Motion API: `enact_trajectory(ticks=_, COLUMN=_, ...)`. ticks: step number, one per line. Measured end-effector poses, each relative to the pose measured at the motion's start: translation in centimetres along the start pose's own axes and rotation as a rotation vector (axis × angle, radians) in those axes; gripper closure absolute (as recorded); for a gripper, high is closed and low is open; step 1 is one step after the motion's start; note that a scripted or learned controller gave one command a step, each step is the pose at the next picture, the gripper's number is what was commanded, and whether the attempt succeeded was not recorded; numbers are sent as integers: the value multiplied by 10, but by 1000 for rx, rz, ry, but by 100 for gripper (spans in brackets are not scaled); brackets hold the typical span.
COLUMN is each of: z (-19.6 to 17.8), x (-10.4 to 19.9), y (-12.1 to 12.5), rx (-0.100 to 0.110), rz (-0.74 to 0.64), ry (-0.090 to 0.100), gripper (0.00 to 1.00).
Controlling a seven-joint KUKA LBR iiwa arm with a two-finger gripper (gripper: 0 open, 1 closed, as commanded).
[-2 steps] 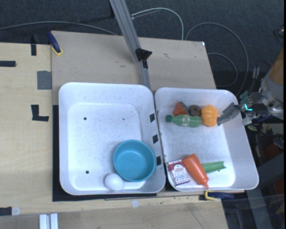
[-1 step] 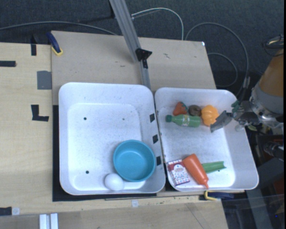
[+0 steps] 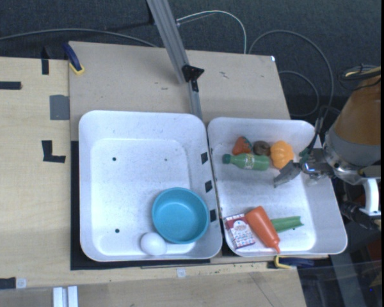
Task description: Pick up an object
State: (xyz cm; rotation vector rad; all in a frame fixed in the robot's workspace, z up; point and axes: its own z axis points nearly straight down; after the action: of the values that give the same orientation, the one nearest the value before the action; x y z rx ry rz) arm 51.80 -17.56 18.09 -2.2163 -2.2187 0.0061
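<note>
Wooden bench [image 3: 25, 171] bears two white bins [image 3: 89, 190] over dark carpet [image 3: 294, 11].

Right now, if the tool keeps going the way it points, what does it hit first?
The tool points left and slightly down over the right bin. The nearest thing ahead looks like bare bin floor, passing just below the green bottle. Height is unclear, so it may clear everything.

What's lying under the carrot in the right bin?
The carrot lies across a red-and-white packet and a green piece, inside the right bin. How far either one runs beneath the carrot is covered.
</note>
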Motion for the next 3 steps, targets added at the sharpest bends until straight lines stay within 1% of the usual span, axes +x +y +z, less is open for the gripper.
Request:
enact_trajectory(ticks=1, z=52, x=8, y=6, rx=0, rz=-1, ry=0, gripper=0)
enact_trajectory(ticks=2, z=39, x=8, y=7, rx=-3, rz=-2, ry=0, gripper=100)
enact_trajectory(ticks=3, z=-13, x=3, y=17, rx=-10, rz=-1, ry=-3, gripper=100)
